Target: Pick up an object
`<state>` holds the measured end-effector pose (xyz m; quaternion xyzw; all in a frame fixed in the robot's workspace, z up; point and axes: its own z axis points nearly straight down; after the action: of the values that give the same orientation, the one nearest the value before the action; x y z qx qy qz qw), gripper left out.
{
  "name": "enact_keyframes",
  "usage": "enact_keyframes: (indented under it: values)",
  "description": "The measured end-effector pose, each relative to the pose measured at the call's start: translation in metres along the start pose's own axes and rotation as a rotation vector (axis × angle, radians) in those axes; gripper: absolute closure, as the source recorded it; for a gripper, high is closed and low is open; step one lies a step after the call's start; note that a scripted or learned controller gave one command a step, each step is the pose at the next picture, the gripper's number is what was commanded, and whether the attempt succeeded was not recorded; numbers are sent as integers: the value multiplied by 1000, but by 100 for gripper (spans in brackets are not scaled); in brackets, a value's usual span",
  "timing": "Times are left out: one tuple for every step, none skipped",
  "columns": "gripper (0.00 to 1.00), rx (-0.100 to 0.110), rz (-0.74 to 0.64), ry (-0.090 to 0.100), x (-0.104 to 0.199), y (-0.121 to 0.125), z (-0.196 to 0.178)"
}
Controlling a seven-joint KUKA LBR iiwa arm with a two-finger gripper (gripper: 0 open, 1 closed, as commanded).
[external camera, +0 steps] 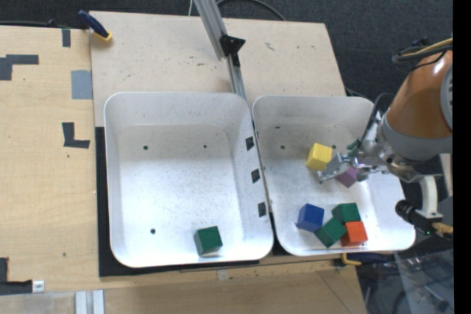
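I see the gripper (341, 170) low in the right bin (294, 114), reaching in from three o'clock. A purple block (350, 175) sits right at its tip, partly covered by the metal parts, so I can make out only a piece of it. I cannot tell whether the jaws are apart or closed, nor whether the purple block is actually between them or just lying beside them on the bin floor.

Just at nine o'clock of the gripper lies a yellow block (319, 156), close to the tip or touching it; the gap is too small for me to judge.

Towards six o'clock, near the bin's front wall, four blocks crowd together: a blue block (310, 217), a green block (346, 212), another dark green block (330, 232) pressed below it, and an orange block (355, 233) at their four o'clock side.

The left bin (125, 114) holds a lone green cube (208, 240) at its six o'clock edge.

The arm (419, 110) is cut off by the frame at three o'clock, its orange band hiding the bin's far right corner.
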<state>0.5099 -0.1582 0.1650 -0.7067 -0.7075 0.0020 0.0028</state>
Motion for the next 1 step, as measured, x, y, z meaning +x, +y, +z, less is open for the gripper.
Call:
enact_keyframes:
  values:
    - [0,1,0,1,9,-7,58]
